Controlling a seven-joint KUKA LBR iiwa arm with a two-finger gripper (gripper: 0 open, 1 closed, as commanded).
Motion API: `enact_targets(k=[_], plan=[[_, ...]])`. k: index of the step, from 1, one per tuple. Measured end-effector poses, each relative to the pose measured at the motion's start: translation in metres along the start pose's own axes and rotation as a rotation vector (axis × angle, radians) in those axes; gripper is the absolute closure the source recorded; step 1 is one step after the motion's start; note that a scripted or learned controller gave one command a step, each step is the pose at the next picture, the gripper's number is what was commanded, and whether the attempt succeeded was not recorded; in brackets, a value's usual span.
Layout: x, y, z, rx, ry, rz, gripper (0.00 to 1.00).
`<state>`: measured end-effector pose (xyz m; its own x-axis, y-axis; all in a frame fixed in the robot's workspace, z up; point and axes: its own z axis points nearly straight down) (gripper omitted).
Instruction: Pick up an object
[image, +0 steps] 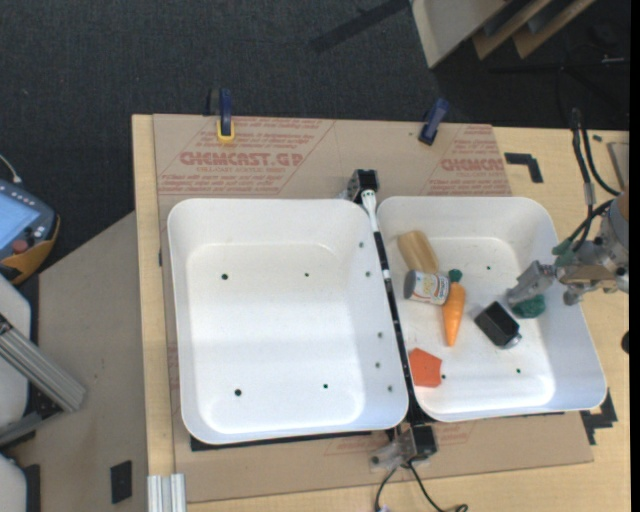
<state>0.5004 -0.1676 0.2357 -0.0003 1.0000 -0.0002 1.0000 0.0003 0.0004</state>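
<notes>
The right bin (575, 385) holds several objects. A tan wooden block (417, 251) lies near its back left, with a small labelled jar (428, 288) just in front of it. An orange carrot (454, 313) with a green top lies beside the jar. A black block (497, 325) sits right of the carrot, and an orange-red block (426, 367) rests near the divider at the front. My gripper (535, 288) is low over the bin's right side, right above a small teal object (531, 307) that it partly hides. Whether it holds that object is unclear.
The left bin (200, 240) sits beside the right one, separated by a black divider strip (385, 290). Both rest on a cardboard sheet (300, 150) held by blue clamps (223, 105) at the back. Cables (585, 160) hang at the far right.
</notes>
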Motion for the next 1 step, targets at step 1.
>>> enact_targets(k=[1], plan=[[0.0581, 0.0302, 0.0711, 0.006, 0.004, -0.006, 0.0]])
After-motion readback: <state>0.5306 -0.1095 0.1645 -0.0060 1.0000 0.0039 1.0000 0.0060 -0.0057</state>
